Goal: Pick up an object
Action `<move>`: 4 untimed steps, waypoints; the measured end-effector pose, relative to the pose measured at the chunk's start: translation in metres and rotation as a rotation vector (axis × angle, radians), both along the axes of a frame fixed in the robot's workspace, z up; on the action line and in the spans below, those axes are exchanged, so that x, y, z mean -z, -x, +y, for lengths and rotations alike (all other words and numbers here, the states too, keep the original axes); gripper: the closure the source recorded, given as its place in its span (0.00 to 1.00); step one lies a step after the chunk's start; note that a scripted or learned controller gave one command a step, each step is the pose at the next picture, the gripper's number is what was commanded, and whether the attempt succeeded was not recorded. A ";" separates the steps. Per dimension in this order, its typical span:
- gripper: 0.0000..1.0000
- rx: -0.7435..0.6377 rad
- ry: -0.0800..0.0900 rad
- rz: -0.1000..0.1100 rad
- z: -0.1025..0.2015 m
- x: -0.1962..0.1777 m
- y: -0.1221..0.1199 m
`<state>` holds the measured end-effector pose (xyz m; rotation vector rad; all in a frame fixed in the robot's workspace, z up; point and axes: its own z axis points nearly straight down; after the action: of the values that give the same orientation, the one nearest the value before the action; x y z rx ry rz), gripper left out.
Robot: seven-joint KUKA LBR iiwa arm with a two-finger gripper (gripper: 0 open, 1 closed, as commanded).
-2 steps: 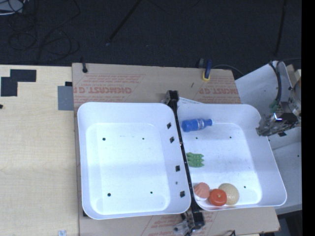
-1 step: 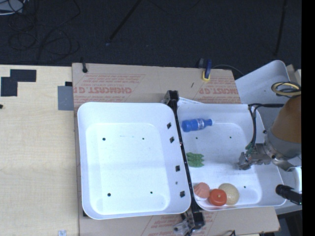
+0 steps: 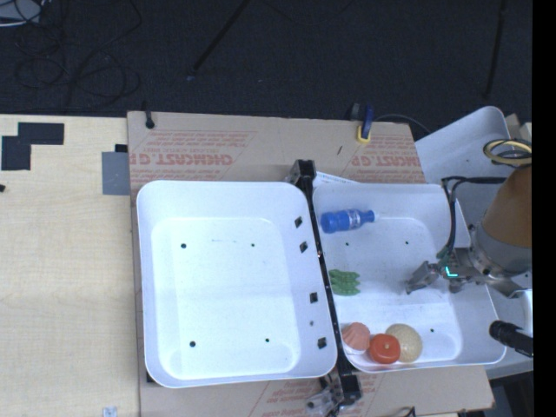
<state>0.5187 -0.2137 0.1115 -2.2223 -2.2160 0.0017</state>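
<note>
While the gripper [image 3: 423, 278] hangs over the right bin [image 3: 434, 200], I cannot tell its opening. Bottle [image 3: 347, 221] lies apart, untouched

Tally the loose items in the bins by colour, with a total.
Blue: 1, the bottle
Green: 1, the green item
Pink: 1, the pink round item
Red: 1, the red round item
Tan: 1, the tan round item
Total: 5, all in the right bin
</note>
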 end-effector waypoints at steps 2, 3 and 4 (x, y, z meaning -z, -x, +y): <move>1.00 -0.002 0.000 0.000 0.000 -0.073 -0.023; 1.00 0.001 0.005 -0.012 -0.002 -0.205 0.044; 1.00 -0.004 0.003 -0.006 0.000 -0.241 0.043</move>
<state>0.4762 -0.2140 0.3522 -2.2221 -2.2251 -0.0013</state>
